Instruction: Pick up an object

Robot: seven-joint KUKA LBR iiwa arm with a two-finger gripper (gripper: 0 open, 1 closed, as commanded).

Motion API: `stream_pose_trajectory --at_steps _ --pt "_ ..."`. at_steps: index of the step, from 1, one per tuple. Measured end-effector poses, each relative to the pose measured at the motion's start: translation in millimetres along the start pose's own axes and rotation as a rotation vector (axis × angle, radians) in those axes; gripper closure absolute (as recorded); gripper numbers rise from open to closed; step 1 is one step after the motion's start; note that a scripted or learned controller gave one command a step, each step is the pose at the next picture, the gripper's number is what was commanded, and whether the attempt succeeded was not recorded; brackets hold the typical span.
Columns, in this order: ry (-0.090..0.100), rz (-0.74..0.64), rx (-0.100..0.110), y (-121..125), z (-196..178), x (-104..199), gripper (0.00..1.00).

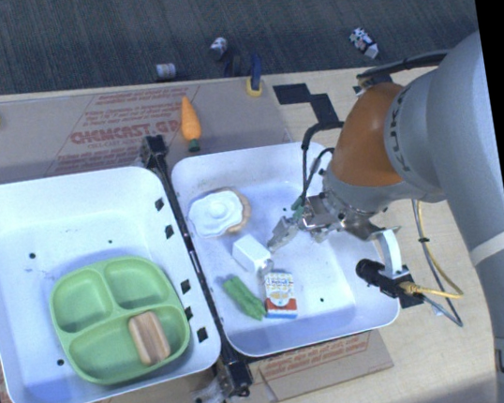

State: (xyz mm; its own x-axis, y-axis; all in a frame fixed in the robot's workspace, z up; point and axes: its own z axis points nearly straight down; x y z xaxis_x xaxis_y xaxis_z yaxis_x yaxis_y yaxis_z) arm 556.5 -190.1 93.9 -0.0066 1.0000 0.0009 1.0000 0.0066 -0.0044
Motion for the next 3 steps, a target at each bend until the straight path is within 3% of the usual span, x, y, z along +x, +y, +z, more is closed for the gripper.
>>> stream_pose_trajectory --at_steps 1,2,3 --pt "0.0 0.002 -0.004 100.6 1.2 15.9 0.0" --pt "-0.002 0.001 -0.007 101.3 -54.2 66.7 0.0" --pt "-0.001 0.0 -0.009 103.1 -3.2 76.5 0.0"
